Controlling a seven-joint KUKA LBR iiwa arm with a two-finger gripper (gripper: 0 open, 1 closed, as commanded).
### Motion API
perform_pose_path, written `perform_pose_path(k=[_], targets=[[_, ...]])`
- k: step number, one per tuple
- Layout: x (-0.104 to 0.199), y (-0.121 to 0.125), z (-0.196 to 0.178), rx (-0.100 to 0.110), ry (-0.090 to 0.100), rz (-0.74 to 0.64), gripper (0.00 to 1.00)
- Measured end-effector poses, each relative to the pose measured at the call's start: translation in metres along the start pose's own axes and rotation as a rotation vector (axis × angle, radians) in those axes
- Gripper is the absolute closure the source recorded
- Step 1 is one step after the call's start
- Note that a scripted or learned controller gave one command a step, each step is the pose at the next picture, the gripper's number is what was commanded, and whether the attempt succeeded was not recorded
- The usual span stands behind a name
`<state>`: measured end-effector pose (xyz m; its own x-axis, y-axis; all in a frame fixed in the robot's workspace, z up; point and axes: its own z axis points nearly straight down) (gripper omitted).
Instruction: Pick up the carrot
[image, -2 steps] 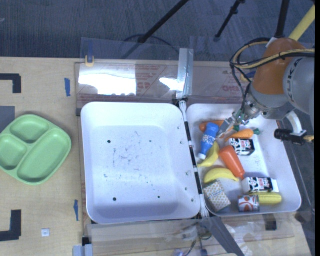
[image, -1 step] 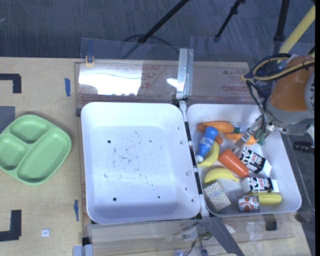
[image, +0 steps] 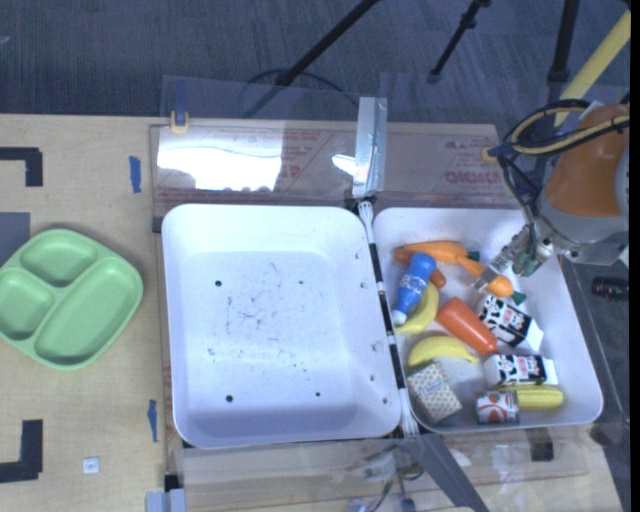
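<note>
Carrot (image: 438, 250), as we read it, is the long orange piece lying across the far side of the right bin (image: 585, 360), with its thin end pointing right toward the gripper (image: 512, 262). The biggest risk we see is crowding. This bin is packed, and the arm (image: 585, 180) comes in low over its far right corner, so a descent could shove the neighbours instead of closing on the target. The next risk is a mix-up: a fatter orange cone (image: 465, 325) lies nearer, in the middle of the bin, and it could equally be taken for the carrot. We cannot say for certain which of the two is meant. A bottle (image: 414, 282) touches the long piece from the near side and a banana (image: 425, 312) lies just beyond that, so either could be dragged along. A carton (image: 505, 320) and a small orange bit (image: 500, 286) sit right under the gripper and could be pinched by mistake. A grasp on the tapered tip would probably slip off. The gripper sits just right of that tip. We cannot tell whether it is open or closed, and we see nothing held in it.
</note>
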<state>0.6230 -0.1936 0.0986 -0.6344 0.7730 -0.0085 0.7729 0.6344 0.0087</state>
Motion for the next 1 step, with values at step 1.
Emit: perform_pose_path(k=[1], targets=[[0.0100,0.0279,-0.0956,0.004,0.004,-0.013,1.00]])
